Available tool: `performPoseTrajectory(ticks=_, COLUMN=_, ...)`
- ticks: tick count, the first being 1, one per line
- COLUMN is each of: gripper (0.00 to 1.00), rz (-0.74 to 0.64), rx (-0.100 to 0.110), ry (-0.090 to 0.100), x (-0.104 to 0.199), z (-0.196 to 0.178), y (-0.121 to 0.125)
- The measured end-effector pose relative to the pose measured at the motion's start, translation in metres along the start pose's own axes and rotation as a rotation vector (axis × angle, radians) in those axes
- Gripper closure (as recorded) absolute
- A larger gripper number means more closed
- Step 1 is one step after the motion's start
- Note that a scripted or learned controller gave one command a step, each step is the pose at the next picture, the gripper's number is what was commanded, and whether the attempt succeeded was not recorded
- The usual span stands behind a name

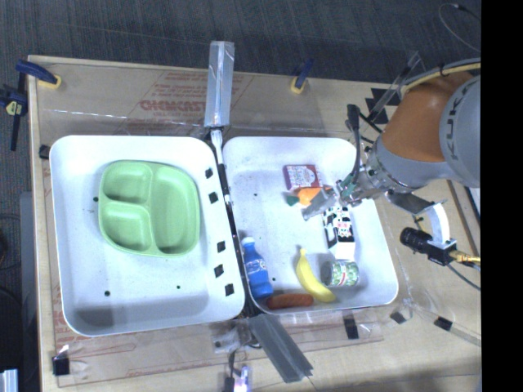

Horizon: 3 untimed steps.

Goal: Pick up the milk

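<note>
Right shallow white plastic bin [376, 278]: open floor at centre-left | black-and-white cow-patterned milk carton [339, 230] lies flat near right wall, above a green can [344, 273], yellow banana [311, 277] alongside | grey arm reaches in from right, hand [327, 202] low at carton's upper end; finger opening: cannot tell.

Arm [425, 133] reaches in from right, tool [331, 201] lowered.

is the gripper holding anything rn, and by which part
Cannot be told: the gripper sits just above the milk carton's top end, but no grasp is visible.
</note>
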<state>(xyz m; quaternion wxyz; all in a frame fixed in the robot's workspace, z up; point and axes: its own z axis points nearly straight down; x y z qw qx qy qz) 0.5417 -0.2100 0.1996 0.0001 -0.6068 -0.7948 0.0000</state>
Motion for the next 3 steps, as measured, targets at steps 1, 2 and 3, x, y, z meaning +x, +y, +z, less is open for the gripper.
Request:
performPoseTrajectory(ticks=1, gripper=0.00, rz=-0.097, rx=0.002, ry=0.001, x=0.007, z=0.108, y=-0.023)
performPoseTrajectory(ticks=2, gripper=1.00, rz=-0.101, rx=0.003, ry=0.001, x=0.007, z=0.099, y=-0.023)
performPoseTrajectory(ticks=3, gripper=1.00, rz=-0.257, rx=-0.001, ry=-0.001, x=0.014, z=-0.014, y=-0.054)
